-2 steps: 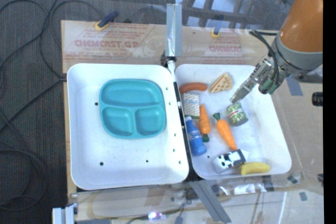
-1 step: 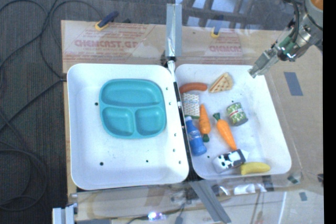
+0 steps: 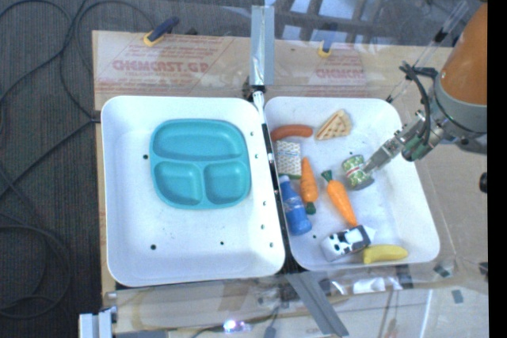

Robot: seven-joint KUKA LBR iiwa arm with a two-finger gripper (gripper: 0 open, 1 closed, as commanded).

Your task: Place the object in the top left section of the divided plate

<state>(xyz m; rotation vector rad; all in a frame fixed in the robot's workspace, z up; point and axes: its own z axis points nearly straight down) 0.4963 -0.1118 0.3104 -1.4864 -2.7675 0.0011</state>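
Note:
A teal divided plate [image 3: 200,162] lies in the left white bin [image 3: 131,237], with one wide section at the top and two smaller ones below. My gripper [image 3: 371,167] reaches in from the right, low in the right bin [image 3: 413,211]. Its tip is right beside a small green can [image 3: 352,169] and seems to touch the can's right side. Nothing is visibly lifted.
The right bin also holds a sandwich wedge [image 3: 335,125], a sausage [image 3: 291,131], a small jar [image 3: 288,157], two carrots [image 3: 341,202] [image 3: 308,180], a blue bottle [image 3: 295,210], a cow toy [image 3: 345,242] and a banana [image 3: 385,253]. A metal bar [image 3: 261,51] stands behind the bins.

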